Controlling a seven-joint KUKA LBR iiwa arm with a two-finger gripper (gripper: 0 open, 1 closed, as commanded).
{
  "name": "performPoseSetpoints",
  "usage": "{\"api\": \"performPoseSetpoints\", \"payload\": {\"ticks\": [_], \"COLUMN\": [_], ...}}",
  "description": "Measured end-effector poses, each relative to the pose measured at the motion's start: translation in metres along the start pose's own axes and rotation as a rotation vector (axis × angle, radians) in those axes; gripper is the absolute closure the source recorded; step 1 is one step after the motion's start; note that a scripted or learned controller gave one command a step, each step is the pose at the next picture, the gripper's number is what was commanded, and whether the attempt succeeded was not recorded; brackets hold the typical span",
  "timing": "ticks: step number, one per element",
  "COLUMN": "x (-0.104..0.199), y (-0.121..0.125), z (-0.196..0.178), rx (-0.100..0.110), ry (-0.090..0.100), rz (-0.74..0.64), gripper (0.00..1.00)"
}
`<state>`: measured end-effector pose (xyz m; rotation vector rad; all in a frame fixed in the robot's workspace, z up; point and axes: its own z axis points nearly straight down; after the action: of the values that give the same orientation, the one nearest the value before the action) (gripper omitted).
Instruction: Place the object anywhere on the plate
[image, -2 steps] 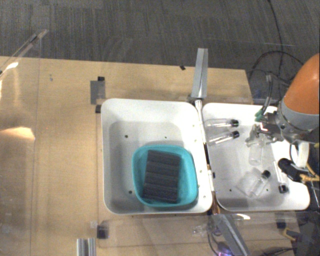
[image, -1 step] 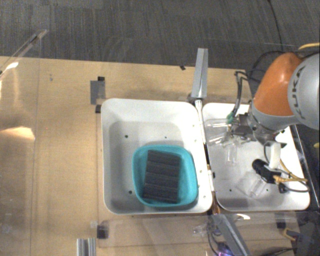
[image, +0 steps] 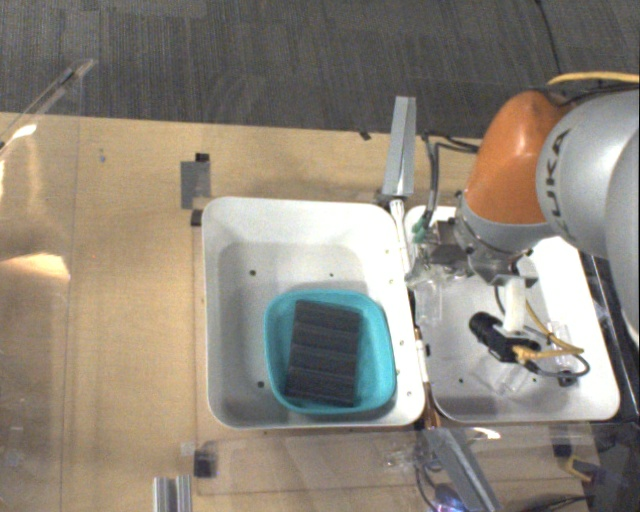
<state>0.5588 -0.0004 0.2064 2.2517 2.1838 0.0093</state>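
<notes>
You saw the dark grey ribbed rectangular block (image: 323, 352) lying flat on the turquoise plate with rounded corners (image: 379, 368). Its long side ran roughly away from the camera, tilted slightly, and its ridges crossed its width. The block sat near the plate's middle, with turquoise rim showing on all sides. The plate rested on the floor of the left white bin (image: 232, 300), toward that bin's near right corner, close to the wall it shared with its neighbour.

Nothing touched the block. The pincer (image: 428, 285) was well apart from it, over the far left part of the right white bin (image: 452, 372), just beside the dividing walls. You could not tell whether the pincer was released or clenched, since the wrist and its fittings crowded that spot, and you could see nothing gripped in it.

Above it, the grey arm with the orange band (image: 512, 165) reached in from the right and covered much of the right bin's far side.

Both bins stood side by side on the pale wooden surface (image: 100, 320). A grey metal bar (image: 400, 145) stood upright at the far edge between them. Dark grey carpet (image: 250, 50) lay beyond the surface.
</notes>
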Motion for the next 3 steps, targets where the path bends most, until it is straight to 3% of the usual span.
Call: {"api": "performPoseSetpoints", "payload": {"ticks": [1, 2, 3], "x": [-0.023, 0.036, 0.038], "y": [0.0, -0.071, -0.072], "z": [-0.209, -0.155, -0.008], "rx": [-0.007, 0.003, 0.004], "ry": [-0.002, 0.0, 0.001], "rz": [-0.147, -0.268, -0.438], "gripper": [1.0, 1.0, 1.0]}}
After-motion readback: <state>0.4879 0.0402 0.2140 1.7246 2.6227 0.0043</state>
